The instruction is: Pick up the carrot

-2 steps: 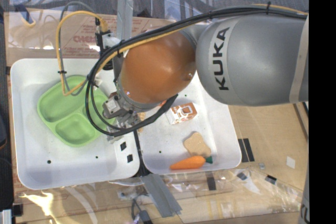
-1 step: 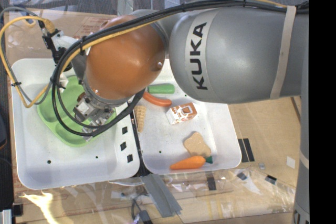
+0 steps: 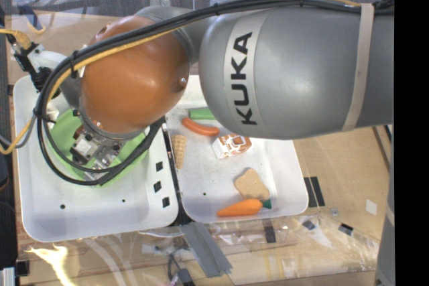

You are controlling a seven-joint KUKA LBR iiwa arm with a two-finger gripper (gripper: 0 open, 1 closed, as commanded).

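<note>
The carrot [image 3: 240, 208], orange with a small green top at its right end, lies near the front edge of the right bin [image 3: 289, 179]. My arm reaches across from the right and its orange wrist band hangs over the left bin [image 3: 40, 204]. The gripper [image 3: 94, 152] sits below that band, low over a green object [image 3: 137, 151] in the left bin, far to the left of the carrot. The wrist hides most of the gripper.
In the right bin lie a red sausage [image 3: 200, 127], a green piece [image 3: 201, 114], a waffle cone [image 3: 179, 149], a small white and orange carton [image 3: 232, 145] and a tan toast slice [image 3: 251, 184]. Black and yellow cables loop over the left bin.
</note>
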